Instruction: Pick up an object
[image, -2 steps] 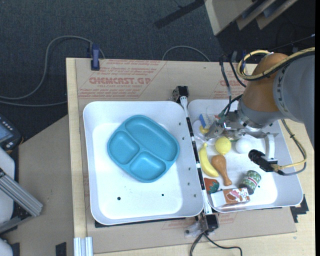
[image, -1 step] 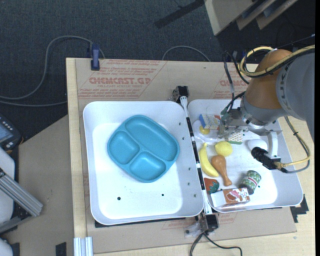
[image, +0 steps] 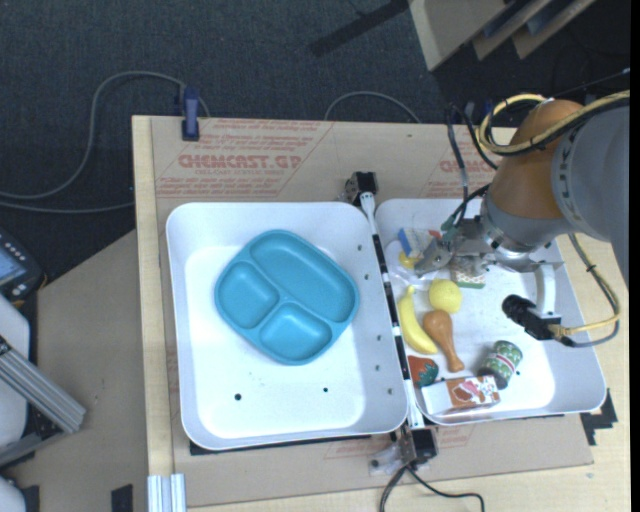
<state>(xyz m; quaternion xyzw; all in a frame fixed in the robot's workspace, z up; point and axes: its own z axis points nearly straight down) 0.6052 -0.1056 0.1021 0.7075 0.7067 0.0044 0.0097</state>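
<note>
My gripper (image: 440, 256) hangs low over the upper left part of the right bin (image: 575, 385), just above a yellow lemon (image: 445, 295). A yellow banana (image: 411, 322) lies along the bin's left wall, with a brown chicken drumstick (image: 441, 334) beside it. A small blue item (image: 404, 242) sits near the bin's upper left corner, left of the gripper. Further down are a green patterned can (image: 504, 360), a red and white packet (image: 472, 391) and a small red and blue item (image: 423, 372). Nothing shows clearly between the fingers.
The left bin (image: 200, 400) holds a blue divided plate (image: 286, 295). The grey arm with its orange band (image: 535, 170) reaches in from the upper right over the right bin. Cardboard (image: 250, 155) lies under both bins.
</note>
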